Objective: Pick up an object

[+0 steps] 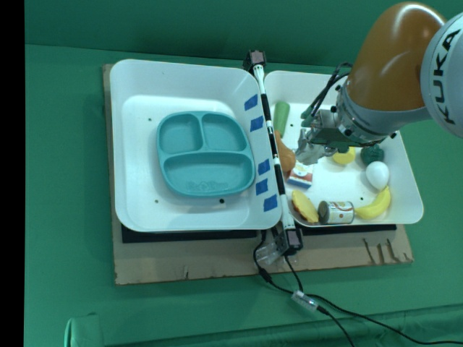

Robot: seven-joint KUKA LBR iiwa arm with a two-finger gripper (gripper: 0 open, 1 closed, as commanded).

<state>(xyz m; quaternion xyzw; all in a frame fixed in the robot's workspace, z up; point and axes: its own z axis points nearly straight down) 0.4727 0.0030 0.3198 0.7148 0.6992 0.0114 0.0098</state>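
From my remote station I see a green-covered table [65,157] bearing a brown cardboard sheet [217,270], with a green backdrop [181,9] beyond. On the sheet sit two white bins. The left bin [137,121] holds a teal divided plate [206,154]. The right bin [405,194] holds a banana [376,206], a white egg [377,174], a small can [336,212], a green cucumber [281,116] and a small carton [301,176]. The claw [312,149] hangs low over the right bin's middle; I cannot tell its opening. Black cables [325,313] trail across the near table.
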